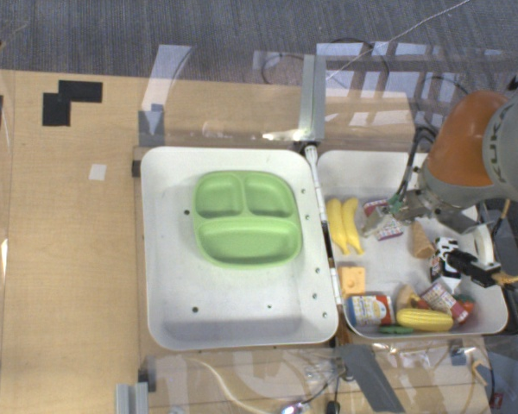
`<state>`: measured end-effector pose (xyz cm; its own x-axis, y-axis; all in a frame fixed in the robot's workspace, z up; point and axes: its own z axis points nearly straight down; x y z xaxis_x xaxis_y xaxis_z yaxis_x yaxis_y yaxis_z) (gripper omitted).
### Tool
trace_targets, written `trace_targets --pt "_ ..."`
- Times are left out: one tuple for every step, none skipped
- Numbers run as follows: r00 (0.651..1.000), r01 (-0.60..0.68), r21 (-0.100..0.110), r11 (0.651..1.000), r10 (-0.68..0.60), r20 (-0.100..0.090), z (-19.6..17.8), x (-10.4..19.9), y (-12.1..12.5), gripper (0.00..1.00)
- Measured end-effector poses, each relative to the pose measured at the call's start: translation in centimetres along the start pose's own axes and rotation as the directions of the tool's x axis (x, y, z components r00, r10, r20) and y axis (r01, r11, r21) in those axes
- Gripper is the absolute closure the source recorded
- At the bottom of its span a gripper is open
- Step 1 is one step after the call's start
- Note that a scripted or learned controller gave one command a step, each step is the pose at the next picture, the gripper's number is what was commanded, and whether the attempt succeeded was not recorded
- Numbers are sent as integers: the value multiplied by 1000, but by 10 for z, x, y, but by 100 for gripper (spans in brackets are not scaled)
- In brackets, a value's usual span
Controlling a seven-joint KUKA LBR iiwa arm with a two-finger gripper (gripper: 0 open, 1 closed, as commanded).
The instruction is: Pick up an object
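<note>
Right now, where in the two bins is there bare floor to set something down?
Left bin: bare floor all round the green tray, widest along the near edge. Right bin: a patch at the far-left corner, beyond the bananas; the near end is crowded around the corn.

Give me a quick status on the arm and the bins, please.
Gripper low in the right bin, at a small packet; nothing seen held. Bananas alongside, toys crowded near. Green tray sits in the left bin.
</note>
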<state>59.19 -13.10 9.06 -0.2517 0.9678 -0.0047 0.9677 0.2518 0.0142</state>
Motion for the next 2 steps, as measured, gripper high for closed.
trace_targets --pt "1000 1 -7 1000 -1 0 -12 1 3 100" --pt "997 -77 6 997 77 -3 -96 66 74 100"
